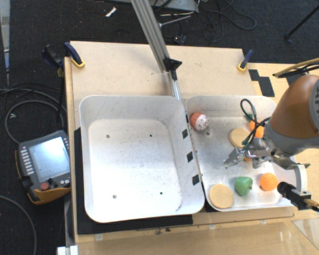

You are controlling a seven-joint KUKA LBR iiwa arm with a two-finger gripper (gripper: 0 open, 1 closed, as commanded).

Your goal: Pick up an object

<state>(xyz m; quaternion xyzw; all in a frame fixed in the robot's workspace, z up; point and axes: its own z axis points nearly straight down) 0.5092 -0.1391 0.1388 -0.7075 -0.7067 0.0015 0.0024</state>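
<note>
In the right bin [218, 106] lie several small objects: a white-and-red ball [200, 121] at its upper left, a tan disc [237, 137] near the middle, a round tan piece [221, 195] at the front, a green piece [243, 185] and an orange ball [268, 182]. A second orange piece [255, 128] peeks out beside the arm's wrist. My gripper [238, 159] hangs low over the middle of the right bin, just below the tan disc and above the green piece. Nothing shows between its metal fingers.
The left bin [130, 158] sits beside the right one, with a row of black clips on the shared wall. A slanted metal pole [151, 28] rises from the back. The arm's orange band [300, 108] covers the right bin's far right side.
</note>
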